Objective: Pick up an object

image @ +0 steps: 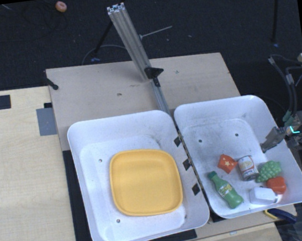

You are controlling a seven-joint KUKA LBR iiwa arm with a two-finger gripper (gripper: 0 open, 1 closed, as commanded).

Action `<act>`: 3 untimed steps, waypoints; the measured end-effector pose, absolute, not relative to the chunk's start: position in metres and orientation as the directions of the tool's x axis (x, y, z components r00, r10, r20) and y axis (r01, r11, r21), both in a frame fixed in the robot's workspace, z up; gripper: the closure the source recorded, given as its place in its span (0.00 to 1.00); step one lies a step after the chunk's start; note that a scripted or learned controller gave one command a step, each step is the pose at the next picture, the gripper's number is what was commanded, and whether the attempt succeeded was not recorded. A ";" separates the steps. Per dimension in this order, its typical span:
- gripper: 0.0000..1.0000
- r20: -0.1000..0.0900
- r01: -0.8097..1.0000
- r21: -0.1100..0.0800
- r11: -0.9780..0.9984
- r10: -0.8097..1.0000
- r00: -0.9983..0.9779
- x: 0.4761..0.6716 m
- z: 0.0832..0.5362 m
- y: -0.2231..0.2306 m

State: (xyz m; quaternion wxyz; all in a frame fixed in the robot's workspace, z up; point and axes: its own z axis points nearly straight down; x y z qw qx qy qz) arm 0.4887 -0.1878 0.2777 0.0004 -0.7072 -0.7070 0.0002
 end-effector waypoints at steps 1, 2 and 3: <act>0.00 0.000 1.000 -0.001 0.000 1.000 0.000 0.489 0.278 -0.188; 0.00 0.001 1.000 -0.004 0.001 1.000 -0.001 0.494 0.233 -0.187; 0.00 0.002 1.000 -0.006 0.000 1.000 0.000 0.498 0.174 -0.193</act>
